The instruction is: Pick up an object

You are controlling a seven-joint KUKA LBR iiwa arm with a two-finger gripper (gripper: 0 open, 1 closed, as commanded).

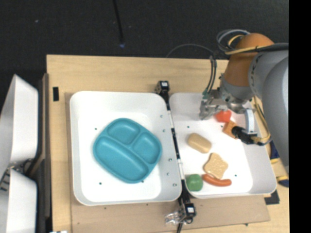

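My gripper (pixel 212 108) is low over the back of the right bin (pixel 257 178), hanging from the grey arm with the orange band. A small red-orange object (pixel 223 115) lies right beside it, touching or nearly touching its right side. Just to the right of that is a small orange piece (pixel 229 128). Toward the front of the bin lie a tan bread roll (pixel 199 142), a slice of toast (pixel 215 166), a red sausage (pixel 217 180) and a green round item (pixel 194 182).
The left bin (pixel 82 178) holds a blue divided plate (pixel 127 149). Black and white cables (pixel 250 130) trail from the wrist over the right bin's right side. A clamp (pixel 162 87) sits at the back between the bins.
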